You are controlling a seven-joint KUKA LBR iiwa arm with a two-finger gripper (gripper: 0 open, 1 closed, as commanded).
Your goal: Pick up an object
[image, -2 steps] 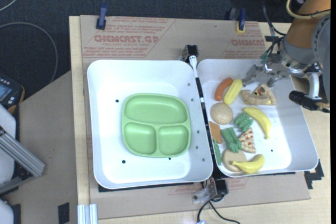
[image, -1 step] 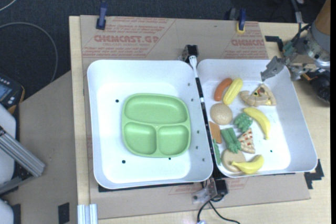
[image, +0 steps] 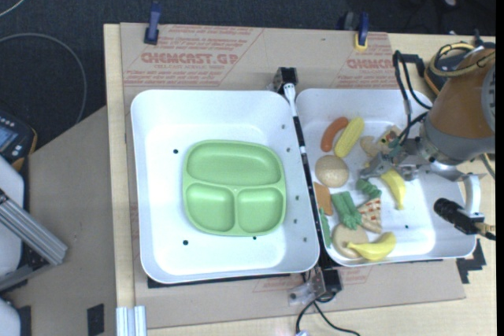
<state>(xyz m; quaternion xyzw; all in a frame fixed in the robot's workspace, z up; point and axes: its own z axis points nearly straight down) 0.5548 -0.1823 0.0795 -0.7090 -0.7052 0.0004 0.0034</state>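
My gripper [image: 383, 163] is low in the right bin [image: 417, 102], among the toy foods, with the grey and orange arm coming in from the right. A small yellow banana-shaped piece [image: 394, 187] lies just below it, and a green piece [image: 368, 189] sits to its lower left. A beige piece [image: 370, 144] rests just above and left of it. Nothing visibly hangs from the gripper.
The right bin also holds a red sausage [image: 333, 133], yellow corn [image: 350, 136], a beige ball [image: 331, 170], a carrot [image: 324, 199], a green stick [image: 343, 210], a pizza slice [image: 371, 212] and a banana [image: 374, 249]. A green divided plate [image: 233, 186] lies in the left bin [image: 157, 138].
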